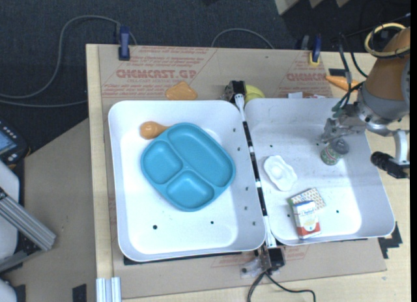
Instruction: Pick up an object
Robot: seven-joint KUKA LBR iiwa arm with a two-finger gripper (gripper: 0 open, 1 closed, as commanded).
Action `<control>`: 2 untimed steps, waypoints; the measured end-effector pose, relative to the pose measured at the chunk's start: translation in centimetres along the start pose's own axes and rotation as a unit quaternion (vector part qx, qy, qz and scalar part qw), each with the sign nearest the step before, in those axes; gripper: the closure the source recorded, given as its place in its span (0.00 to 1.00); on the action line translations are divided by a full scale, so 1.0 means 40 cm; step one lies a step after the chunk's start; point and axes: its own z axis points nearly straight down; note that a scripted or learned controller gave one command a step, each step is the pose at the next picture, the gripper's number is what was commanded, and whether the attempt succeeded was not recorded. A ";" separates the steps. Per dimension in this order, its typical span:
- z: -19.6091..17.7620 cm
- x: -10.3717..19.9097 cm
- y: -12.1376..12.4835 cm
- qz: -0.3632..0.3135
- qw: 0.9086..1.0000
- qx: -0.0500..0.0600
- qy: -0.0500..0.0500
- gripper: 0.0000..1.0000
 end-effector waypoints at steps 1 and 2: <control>0.002 0.002 0.000 0.000 1.000 0.001 0.001 0.00; 0.026 0.068 -0.069 0.002 1.000 0.001 -0.001 0.00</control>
